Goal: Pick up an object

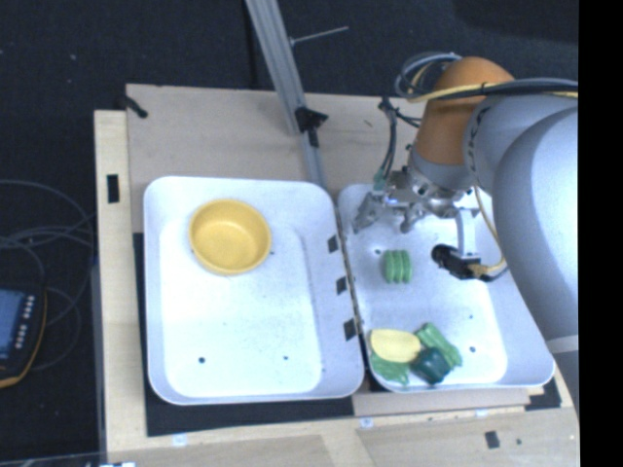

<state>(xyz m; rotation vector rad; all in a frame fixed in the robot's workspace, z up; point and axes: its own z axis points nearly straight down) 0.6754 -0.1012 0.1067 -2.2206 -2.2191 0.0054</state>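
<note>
- The grey arm (531, 193) with its orange band (453, 115) reached in from the right of the frame, its pincer (389, 214) poised over the upper part of the right-hand white bin (487, 343).
- Whether the pincer was spread or pressed together could not be told from this slanted overhead view; nothing was seen between its tips.
- A ribbed green object (396, 266) lay just below the pincer near the middle of the right bin, apart from it and resting on the bin floor.
- At the lower edge of that bin, a yellow object (391, 342), a green piece (438, 341) and a dark teal block (431, 365) sat bunched together, touching.
- The step in hand appeared to be the approach: no object had yet been lifted.
- The next move would likely call for lining up over the ribbed green object, the nearest and the only one standing clear of neighbours, then lowering straight down to close on it.
- A yellow bowl (230, 235) sat alone in the upper left of the left-hand bin (243, 358).
- Both bins rested on a pale wooden tabletop (195, 125), crossed at the top by a slanting metal rail (277, 52).
- Dark flooring surrounded the tabletop, with cables (49, 232) and a handheld control unit (18, 331) at the left edge of the frame.
</note>
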